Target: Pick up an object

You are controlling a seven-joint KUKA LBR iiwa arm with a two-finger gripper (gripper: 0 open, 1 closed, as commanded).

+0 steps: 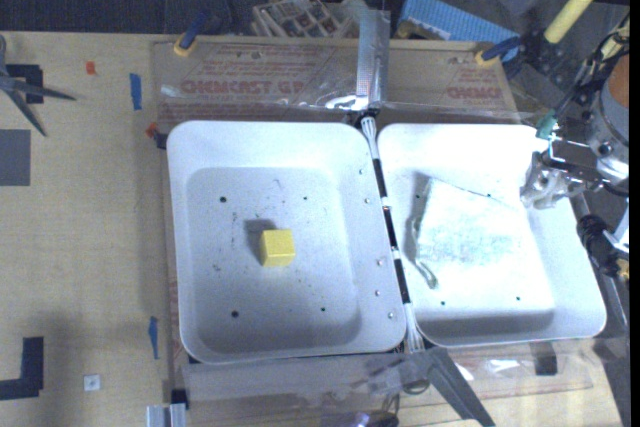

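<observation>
While the gripper (540, 183) hangs over the right bin's (575, 315) far edge, finger state unreadable, the yellow cube (278, 247) sits mid left bin (190, 165). Risk: long crossing, the divider between, a corner-on cube slipping out.

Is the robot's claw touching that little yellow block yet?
Apart. The camera view shows the yellow block lying in the left bin, while the gripper is over the right bin's far edge, a whole bin between them.
</observation>
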